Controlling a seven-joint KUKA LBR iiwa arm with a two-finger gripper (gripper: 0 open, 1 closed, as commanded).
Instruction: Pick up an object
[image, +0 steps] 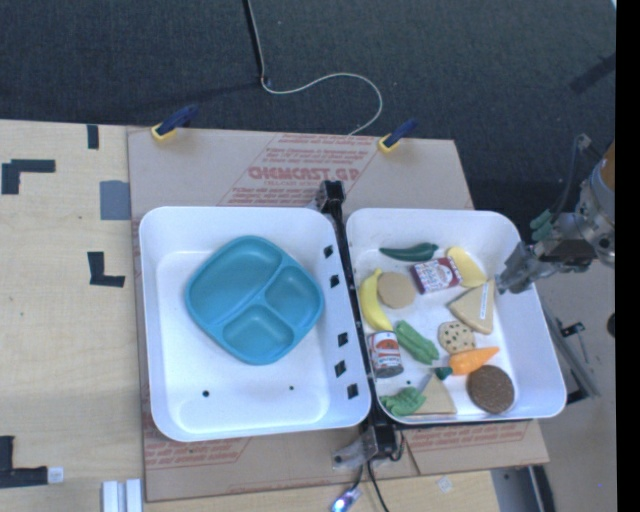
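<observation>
From my seat the gripper (515, 272) sits at the right rim of the right bin (535, 330), hovering above the wall with nothing visibly between it and the toy food below; its tip is a dark, blurred shape and I cannot tell how it is set. Everything pickable lies to its left, inside that bin. Nearest is the cheese wedge (474, 308), just left and a little nearer the camera, its long axis running roughly far-to-near; just beyond it to the far-left is the yellow lemon-like piece (466, 264). Further left are the small brown packet (433, 274), the green chili (408, 251), the banana (371, 300) standing lengthwise against the divider, and the small can (386, 353). Along the near side lie the cookie (455, 335), carrot (470, 360) and round brown patty (491, 389). I judge a short reach left and down onto the wedge the likeliest move. The left bin (160, 300) carries a blue divided plate (254, 298), well apart. The arm's upper links are cut off at the right.
</observation>
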